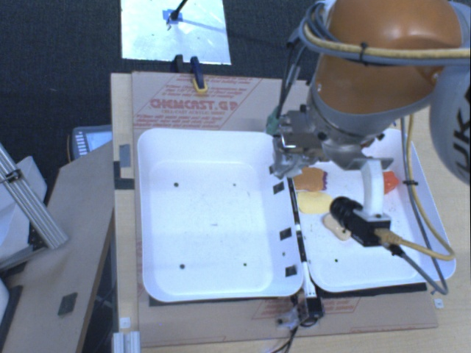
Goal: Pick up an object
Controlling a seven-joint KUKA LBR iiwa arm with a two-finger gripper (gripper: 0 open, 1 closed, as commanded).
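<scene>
the left bin (213,212) offers wide open floor. in the right bin (368,271), the arm (383,50) overhangs small objects (315,190) crowded near the divider.

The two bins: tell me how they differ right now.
The left bin shows bare floor with just a few dark dots; the right bin holds a yellow piece and an orange piece. The left bin lies in open sight; the arm hangs over the right bin. Both are shallow and white.

You're looking at a robotics lab bench. Two white bins (213,219) sit on cardboard (195,101); an aluminium rail (29,201) lies at left, and the cabled arm (383,43) fills the upper right.
</scene>
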